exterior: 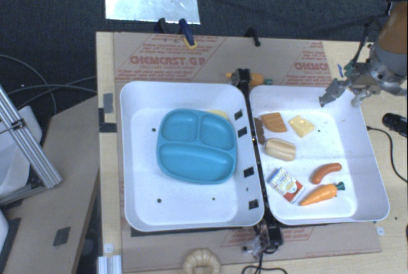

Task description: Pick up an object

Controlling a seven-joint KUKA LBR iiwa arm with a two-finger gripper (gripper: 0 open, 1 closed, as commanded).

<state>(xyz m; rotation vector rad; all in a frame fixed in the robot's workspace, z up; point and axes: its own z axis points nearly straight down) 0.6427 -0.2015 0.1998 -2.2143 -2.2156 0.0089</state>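
The right bin (366, 158) holds several toy foods: a brown toast slice (274, 122), a yellow cheese piece (301, 125), a tan bread roll (280, 149), a red sausage (326, 171), an orange carrot (317, 195) and a small printed carton (285, 183). My gripper (344, 95) hangs over that bin's far right edge, above and to the right of the cheese. Its fingers stand open with nothing between them.
The left bin (137, 158) carries a blue divided plate (196, 144) with a pale yellow item (218, 114) peeking out behind it. An orange-yellow toy (255, 79) lies beyond the bins' divider. A beige ring (203, 261) sits at the bench's front edge.
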